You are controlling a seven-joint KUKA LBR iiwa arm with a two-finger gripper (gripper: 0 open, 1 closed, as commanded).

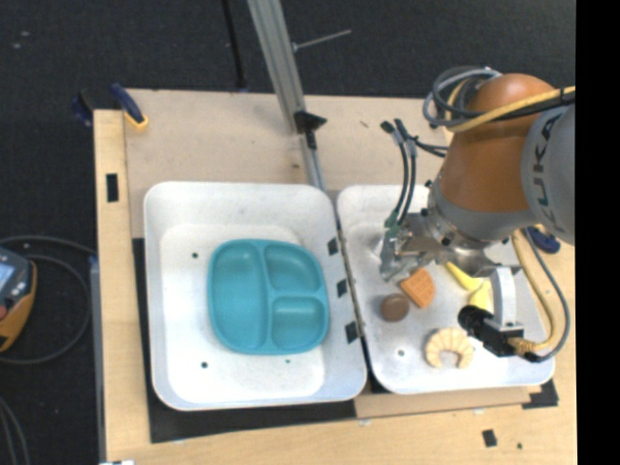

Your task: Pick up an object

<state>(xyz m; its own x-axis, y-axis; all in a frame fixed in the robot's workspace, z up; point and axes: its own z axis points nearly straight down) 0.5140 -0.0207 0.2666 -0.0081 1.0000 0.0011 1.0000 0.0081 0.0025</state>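
The small orange block looks light and rigid, best pinched across its flat sides; whether the gripper beside it is open, I cannot tell.

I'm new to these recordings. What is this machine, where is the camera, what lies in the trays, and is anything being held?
This is one picture from a camera fixed above a wooden bench, looking down at a slant. The big grey and orange shape on the right is a robot arm. The metal part at its tip is its gripper, the tool meant to pinch things.

Two shallow white bins sit side by side. The left bin holds a teal divided plate. The right bin holds an orange block, a brown round piece, a pale croissant shape and a yellow piece partly hidden by the arm.

Nothing looks held: the orange block lies just beside the gripper.
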